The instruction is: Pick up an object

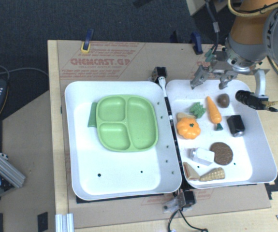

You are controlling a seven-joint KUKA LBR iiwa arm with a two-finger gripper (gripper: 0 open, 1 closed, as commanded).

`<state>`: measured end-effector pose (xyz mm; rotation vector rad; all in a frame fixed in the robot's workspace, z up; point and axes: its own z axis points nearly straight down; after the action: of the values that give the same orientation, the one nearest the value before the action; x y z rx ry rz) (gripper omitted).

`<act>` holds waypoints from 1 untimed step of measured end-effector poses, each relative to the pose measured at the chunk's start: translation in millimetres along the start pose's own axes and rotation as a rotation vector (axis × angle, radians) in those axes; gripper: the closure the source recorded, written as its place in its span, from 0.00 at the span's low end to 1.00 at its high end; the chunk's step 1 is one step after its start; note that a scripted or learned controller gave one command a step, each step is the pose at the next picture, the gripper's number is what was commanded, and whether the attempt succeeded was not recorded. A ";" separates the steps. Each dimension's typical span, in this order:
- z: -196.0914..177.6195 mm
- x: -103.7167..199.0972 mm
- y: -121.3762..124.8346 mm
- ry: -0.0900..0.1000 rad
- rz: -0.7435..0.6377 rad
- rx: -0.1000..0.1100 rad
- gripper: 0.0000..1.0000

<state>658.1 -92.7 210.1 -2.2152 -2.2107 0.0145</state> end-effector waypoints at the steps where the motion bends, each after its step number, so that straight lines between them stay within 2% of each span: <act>1: -8.9 -0.2 2.7 -0.002 -0.002 -0.015 0.00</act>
<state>661.0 -92.8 219.0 -2.2213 -2.2210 0.0000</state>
